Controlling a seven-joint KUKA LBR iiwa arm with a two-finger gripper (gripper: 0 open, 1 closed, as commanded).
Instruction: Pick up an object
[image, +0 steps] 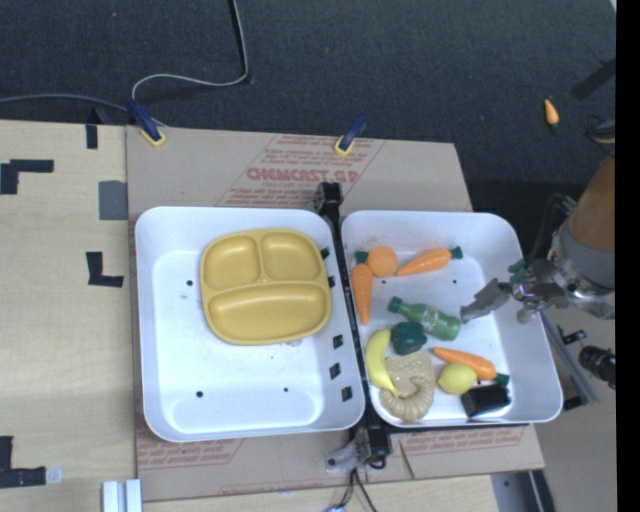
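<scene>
Grey metal of the gripper (487, 300) juts in from the right edge of the frame, hanging over the right side of the right bin (500, 232) — whether it is spread or pressed together I cannot tell, and nothing shows between its tips.

Just left of it in that bin lies a green bottle (428, 317), tilted, with a dark green round piece (407, 338) touching its lower end. Above them, near the bin's upper left, sit a small orange ball (381, 261), a carrot (429, 262) pointing right and another carrot (361, 291) lying along the divider. In the lower part lie a banana (377, 362), a beige ring-shaped piece (409, 382), a lemon (455, 378), a third carrot (465, 359) and a black block (486, 400) — all close together, several touching.

In the left bin (165, 330), a yellow divided plate (266, 284) rests in the upper half. Both bins stand on a cardboard sheet (290, 170) clipped at its upper edge.
</scene>
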